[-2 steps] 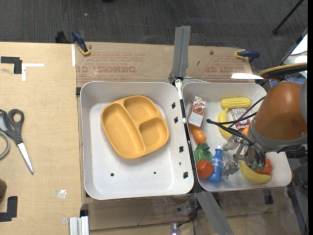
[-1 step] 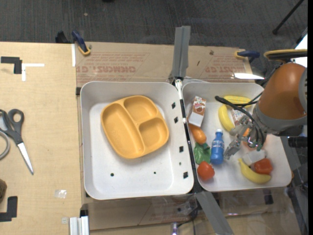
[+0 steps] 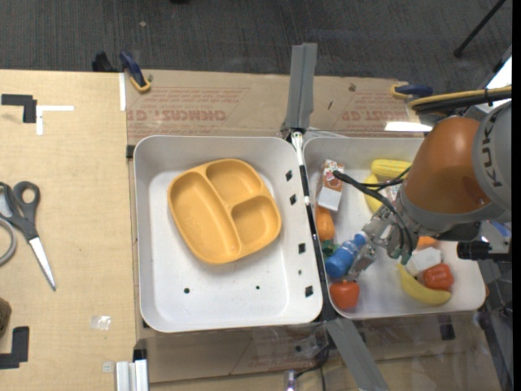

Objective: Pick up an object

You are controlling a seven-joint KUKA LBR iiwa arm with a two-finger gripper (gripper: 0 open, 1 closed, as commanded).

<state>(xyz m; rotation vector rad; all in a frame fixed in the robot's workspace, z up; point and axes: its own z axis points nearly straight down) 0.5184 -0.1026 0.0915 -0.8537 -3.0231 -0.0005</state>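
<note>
In the right bin point(image 3: 464, 304), our gripper point(image 3: 368, 255) hangs just right of the blue bottle point(image 3: 342, 257). The bottle's long axis slants toward it. We cannot tell how the gripper is set.

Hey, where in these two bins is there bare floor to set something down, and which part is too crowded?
Free: the left bin, its white floor below and left of the yellow divided plate, plus the plate's own compartments. Crowded: the right bin, where the blue bottle, tomato, banana and carton cluster around the gripper.
</note>
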